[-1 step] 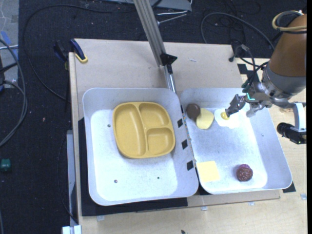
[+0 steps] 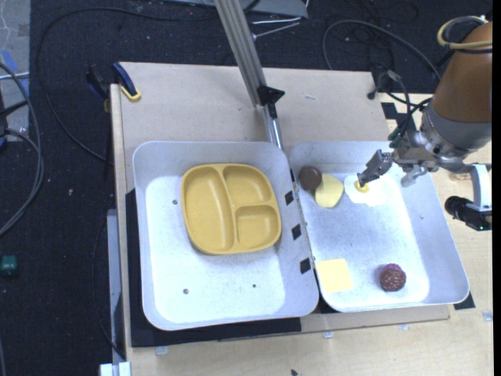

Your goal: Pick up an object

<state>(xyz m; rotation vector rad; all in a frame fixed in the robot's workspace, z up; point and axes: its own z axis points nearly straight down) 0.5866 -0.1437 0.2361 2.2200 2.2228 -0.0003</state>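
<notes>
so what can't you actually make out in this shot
- Pincer, camera view: too small and slanted to tell open or shut, or whether it touches the white piece below.
- Brown object: partly hidden by the yellow piece.
- Arm: cut off by the right edge.

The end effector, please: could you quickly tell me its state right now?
End effector: over the right bin, by a white and yellow piece; open or closed cannot be told.

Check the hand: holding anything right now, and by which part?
Cannot be told. The hand sits low over the white and yellow piece in the right bin, but no grip shows.
</notes>
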